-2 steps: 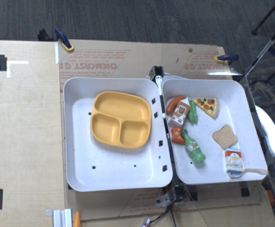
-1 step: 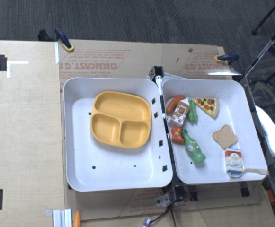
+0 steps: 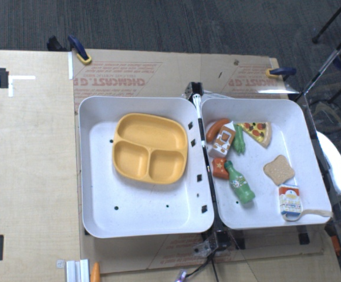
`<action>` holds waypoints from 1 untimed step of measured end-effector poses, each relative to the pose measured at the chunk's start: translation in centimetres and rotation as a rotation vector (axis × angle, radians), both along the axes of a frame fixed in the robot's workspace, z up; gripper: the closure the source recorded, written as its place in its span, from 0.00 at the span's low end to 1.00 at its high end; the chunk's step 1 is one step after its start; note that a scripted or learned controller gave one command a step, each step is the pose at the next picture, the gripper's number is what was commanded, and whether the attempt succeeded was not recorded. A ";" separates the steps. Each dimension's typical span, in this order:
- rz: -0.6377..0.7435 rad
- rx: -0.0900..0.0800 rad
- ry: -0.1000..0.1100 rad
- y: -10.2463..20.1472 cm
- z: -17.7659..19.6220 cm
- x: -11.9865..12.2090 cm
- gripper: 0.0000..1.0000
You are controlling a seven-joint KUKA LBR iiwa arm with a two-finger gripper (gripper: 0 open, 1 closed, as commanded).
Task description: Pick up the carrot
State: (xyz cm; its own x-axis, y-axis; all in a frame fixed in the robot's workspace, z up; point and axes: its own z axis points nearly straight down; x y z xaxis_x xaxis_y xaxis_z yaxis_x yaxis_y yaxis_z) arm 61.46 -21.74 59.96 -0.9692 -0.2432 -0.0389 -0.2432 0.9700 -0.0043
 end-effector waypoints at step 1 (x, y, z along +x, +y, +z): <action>0.000 0.001 -0.006 0.0 1.0 0.2 1.00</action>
